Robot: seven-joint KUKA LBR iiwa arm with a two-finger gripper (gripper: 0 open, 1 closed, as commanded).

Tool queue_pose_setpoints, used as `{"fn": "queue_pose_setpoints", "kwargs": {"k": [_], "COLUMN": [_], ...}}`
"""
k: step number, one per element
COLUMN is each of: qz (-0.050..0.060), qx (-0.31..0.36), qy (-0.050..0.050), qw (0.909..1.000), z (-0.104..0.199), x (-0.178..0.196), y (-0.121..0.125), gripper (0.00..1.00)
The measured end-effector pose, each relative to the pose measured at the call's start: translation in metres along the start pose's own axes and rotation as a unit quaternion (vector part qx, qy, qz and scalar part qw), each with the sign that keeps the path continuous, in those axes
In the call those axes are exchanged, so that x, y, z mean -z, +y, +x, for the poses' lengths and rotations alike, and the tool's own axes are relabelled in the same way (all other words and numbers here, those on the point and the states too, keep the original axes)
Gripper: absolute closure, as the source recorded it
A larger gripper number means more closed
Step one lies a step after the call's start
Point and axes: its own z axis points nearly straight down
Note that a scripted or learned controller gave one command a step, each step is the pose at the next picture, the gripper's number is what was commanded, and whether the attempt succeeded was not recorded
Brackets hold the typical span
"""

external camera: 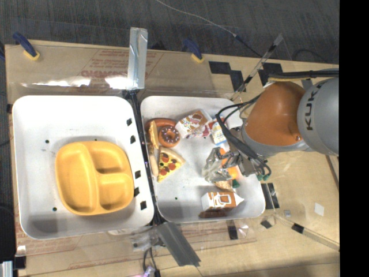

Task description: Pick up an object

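Two white bins sit on a cardboard-covered bench over dark carpet. The left bin (pixel 34 120) holds a yellow divided tray (pixel 94 178). The right bin (pixel 184 203) holds toy food: pizza slice (pixel 168 164), doughnut (pixel 169 134). The gripper (pixel 218 169) hangs among them; its grip cannot be told.

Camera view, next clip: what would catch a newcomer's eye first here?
Probably the yellow divided tray, alone in the left bin. Next, the arm's orange band over the right bin, its gripper down among the toy food at that bin's right side. A pizza slice and a chocolate donut lie near the bin's left wall, and a small carton near its front edge.
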Motion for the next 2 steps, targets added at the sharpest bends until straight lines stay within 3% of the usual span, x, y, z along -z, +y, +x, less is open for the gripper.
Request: {"fn": "queue_pose_setpoints", "kwargs": {"k": [1,2], "qz": [0.002,-0.001], "qx": [-0.159,-0.272], "qy": [0.001,0.007], "qw": [0.9873,0.9623], "z": [-0.017,0.051], "x": [0.124,0.038], "y": [-0.009,0.005], "gripper": [1.0,1.0]}}
